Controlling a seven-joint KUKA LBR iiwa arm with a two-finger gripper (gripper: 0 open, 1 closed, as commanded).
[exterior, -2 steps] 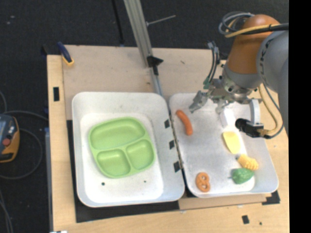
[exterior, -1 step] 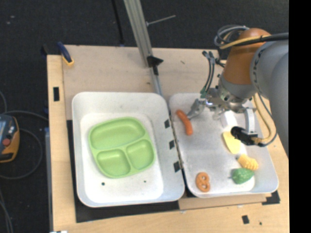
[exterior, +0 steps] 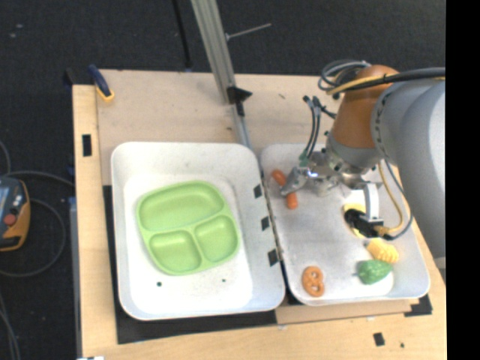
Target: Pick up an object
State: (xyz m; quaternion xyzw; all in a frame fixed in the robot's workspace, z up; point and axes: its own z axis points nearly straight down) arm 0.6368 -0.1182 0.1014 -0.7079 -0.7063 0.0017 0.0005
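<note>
My gripper hangs low over the far left corner of the right bin, reaching in from the right. Two small orange pieces lie right by it: one just to its left near the bin wall, the other directly below its tip. Whether either piece is touched by it I cannot tell. Along the near side of the same bin lie a brown pretzel, a green broccoli-like toy and a yellow corn cob.
The left bin holds a light green divided plate. A metal post rises behind the bins, with a thin rod running down to the gap between them.
</note>
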